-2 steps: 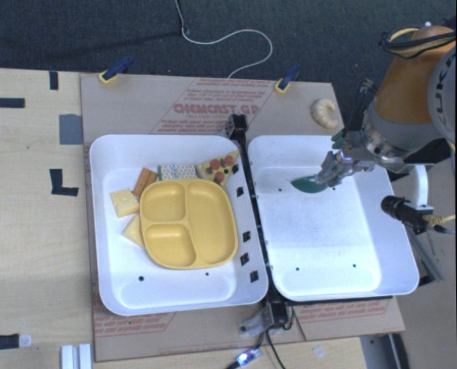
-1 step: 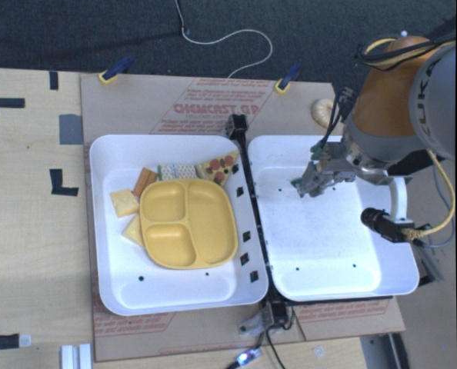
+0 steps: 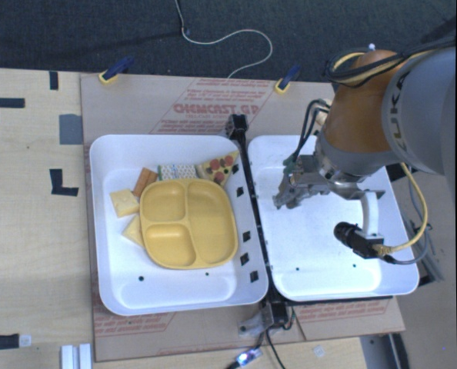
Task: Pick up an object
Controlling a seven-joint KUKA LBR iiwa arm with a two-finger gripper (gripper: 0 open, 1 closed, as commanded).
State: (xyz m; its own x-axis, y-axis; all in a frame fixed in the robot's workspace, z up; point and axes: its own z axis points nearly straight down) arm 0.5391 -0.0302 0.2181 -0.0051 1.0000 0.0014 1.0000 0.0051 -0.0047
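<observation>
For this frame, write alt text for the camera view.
The arm's gripper hangs over the right bin. The left bin holds a yellow divided plate lying over small items along its far and left sides.

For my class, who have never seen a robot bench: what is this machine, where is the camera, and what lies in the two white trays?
The picture comes from one camera fixed above the bench, looking down at a slant. The grey machine with the orange band is a robot arm reaching in from the picture's right. Its gripper, a two-fingered hand, hangs over the right bin. The left bin holds a yellow divided plate, with small flat pieces tucked around its upper and left edges. Nothing can be seen between the fingers.
</observation>
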